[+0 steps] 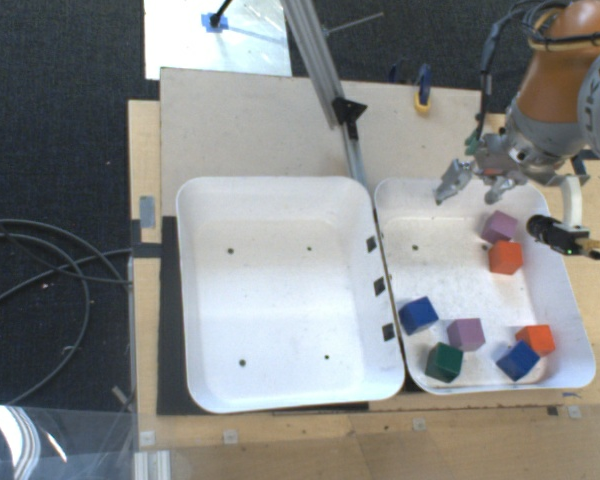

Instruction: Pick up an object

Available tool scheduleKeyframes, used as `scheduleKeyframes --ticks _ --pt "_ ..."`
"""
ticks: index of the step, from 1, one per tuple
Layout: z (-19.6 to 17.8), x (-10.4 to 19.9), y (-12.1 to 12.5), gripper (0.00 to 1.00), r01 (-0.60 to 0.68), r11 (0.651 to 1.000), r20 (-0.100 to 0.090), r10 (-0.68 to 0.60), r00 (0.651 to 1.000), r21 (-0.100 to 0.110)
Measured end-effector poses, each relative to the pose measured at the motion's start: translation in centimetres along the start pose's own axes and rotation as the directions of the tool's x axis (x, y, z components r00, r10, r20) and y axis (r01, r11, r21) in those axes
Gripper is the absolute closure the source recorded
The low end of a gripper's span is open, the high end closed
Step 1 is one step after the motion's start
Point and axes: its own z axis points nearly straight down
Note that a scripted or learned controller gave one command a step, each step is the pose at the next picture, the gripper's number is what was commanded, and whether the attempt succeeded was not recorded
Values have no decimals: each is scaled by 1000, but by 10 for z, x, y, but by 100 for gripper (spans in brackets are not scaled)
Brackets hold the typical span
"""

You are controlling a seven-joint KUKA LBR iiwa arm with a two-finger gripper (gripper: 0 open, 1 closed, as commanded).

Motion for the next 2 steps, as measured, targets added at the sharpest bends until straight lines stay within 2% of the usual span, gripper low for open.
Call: scheduleKeyframes --ticks 1,2 --pt "75 -60 -78 0 -12 1000 -1 12 1000 11" --pt "-7 -35 -98 0 0 1000 0 0 1000 -7"
